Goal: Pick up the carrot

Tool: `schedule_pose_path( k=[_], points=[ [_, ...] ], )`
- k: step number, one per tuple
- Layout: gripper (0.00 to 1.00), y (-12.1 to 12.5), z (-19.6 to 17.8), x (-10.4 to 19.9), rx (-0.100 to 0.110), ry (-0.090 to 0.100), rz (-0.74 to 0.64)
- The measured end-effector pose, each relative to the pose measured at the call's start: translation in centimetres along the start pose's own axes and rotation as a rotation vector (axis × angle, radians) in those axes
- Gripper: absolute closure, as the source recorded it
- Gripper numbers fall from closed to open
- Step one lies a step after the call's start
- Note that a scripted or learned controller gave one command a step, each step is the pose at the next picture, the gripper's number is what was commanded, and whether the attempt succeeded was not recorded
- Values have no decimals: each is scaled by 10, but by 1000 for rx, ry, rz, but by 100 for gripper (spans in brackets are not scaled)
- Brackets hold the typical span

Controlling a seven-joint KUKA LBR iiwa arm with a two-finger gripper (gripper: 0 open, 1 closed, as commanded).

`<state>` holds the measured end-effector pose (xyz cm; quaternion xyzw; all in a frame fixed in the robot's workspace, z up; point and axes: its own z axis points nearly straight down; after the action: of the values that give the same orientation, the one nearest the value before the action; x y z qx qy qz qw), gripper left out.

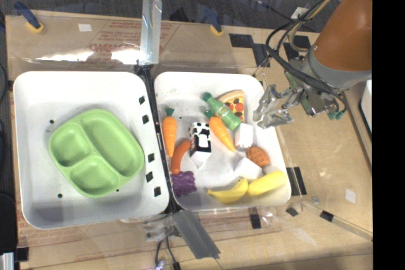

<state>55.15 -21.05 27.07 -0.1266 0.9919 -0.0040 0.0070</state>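
Two carrots lie in the right bin [166, 82]. One carrot [169, 134] rests upright along the bin's left wall, its green top pointing away from me. The other carrot [221, 131] lies slanted in the middle, next to a green bottle [222, 110]. My gripper [272, 109] hangs over the bin's right rim, up and to the right of the middle carrot, apart from both, with nothing between its fingers.
The right bin also holds a pizza slice [234, 100], a black-and-white cow toy [201, 136], a sausage [180, 156], purple grapes [184, 183], a banana [230, 191], a yellow piece [266, 183] and a brown pastry [258, 155]. The left bin has a green divided plate [95, 152].
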Motion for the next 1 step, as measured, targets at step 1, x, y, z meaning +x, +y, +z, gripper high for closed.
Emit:
schedule_pose_path(
  k=[1],
  points=[
    [100,-6,-105,-24,-5,4,-247]
  ],
)
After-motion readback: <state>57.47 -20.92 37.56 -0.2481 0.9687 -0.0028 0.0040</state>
